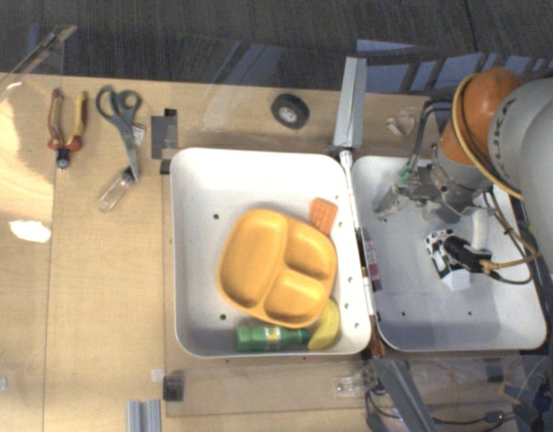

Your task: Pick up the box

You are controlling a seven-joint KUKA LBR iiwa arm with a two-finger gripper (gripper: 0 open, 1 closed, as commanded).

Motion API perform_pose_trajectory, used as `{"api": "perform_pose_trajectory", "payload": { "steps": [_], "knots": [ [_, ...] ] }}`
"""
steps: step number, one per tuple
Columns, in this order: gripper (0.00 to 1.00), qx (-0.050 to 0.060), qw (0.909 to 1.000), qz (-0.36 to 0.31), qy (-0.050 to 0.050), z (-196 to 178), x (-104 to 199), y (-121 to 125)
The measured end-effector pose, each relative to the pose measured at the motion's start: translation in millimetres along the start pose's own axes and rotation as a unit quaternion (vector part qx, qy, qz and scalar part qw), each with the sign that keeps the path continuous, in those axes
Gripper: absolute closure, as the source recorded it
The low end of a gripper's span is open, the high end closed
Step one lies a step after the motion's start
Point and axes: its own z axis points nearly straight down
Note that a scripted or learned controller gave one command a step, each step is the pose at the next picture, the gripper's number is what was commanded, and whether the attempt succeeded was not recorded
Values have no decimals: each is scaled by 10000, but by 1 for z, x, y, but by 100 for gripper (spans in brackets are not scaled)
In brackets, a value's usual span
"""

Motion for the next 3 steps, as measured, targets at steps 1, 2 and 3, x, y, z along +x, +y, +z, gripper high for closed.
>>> {"api": "perform_pose_trajectory", "payload": {
  "steps": [1, 2, 3],
  "knots": [
    [0, 20, 9982, -603, 0, 1, -54, 34],
    [0, -5, 9993, -378, -12, -1, -83, -65],
    [0, 12, 9954, -958, 4, 1, -80, -3]
  ]
}}
